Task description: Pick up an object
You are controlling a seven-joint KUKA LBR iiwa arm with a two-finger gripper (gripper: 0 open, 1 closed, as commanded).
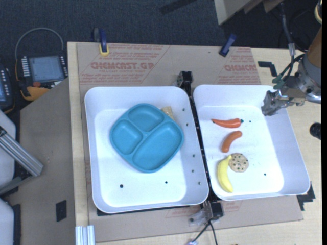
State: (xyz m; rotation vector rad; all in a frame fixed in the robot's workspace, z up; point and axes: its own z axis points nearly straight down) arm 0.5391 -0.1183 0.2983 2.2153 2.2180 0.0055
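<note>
Gripper point(271, 105) at right bin point(294, 142) two o'clock corner; we cannot tell finger spread. Chili point(226, 122), sausage point(231, 141), banana point(224, 174), cookie point(238, 163) lie apart from it.

A robotics lab; two white bins point(97, 137) clamped on a cardboard-covered bench point(153, 60); a teach pendant point(43, 68) hangs alongside; cables trail.

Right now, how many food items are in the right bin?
4, all in the right bin: red chili pepper farthest back, sausage below it, then cookie touching the banana nearest the front.
</note>
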